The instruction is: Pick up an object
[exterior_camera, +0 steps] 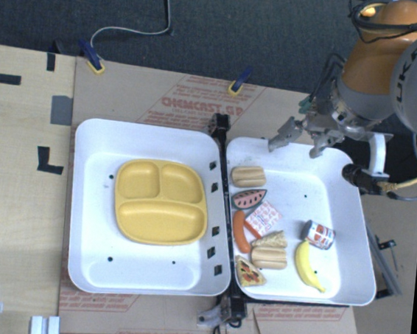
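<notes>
My gripper hangs over the far edge of the right bin, open, with nothing between its two fingers. Below it, along the bin's left side, lie a bread roll, a watermelon slice, a red-and-white packet, an orange sausage, a hot dog bun and a pizza slice. Further right sit a small can and a banana. All of them rest on the bin floor, apart from the gripper.
The left bin holds a yellow divided plate. Black clips join the two bins along the middle. The grey and orange arm comes in from the upper right. Cardboard lies beneath the bins.
</notes>
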Available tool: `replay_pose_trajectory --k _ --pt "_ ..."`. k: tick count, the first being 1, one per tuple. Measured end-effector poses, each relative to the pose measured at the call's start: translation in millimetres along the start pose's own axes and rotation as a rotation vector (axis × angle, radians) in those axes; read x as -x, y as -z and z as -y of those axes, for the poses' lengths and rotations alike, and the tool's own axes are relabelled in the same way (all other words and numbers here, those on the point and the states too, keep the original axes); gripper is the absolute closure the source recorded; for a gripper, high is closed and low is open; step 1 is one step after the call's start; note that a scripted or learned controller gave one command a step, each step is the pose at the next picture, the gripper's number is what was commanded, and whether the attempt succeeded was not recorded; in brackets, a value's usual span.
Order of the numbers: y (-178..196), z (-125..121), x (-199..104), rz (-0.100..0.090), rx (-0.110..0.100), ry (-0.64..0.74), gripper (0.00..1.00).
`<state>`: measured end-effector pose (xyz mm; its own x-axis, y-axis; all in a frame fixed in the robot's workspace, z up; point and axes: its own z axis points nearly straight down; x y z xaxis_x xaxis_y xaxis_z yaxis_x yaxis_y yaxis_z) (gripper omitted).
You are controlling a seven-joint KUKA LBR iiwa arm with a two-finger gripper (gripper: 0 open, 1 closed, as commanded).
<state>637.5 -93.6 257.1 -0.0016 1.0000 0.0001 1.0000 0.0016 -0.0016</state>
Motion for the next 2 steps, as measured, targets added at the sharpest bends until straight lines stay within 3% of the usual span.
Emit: replay_pose_trajectory --k 1,2 --pt "-151 13 10 0.0 -0.003 -0.001 0.0" --pt "-171 28 16 0.001 0.005 0.0 0.0"
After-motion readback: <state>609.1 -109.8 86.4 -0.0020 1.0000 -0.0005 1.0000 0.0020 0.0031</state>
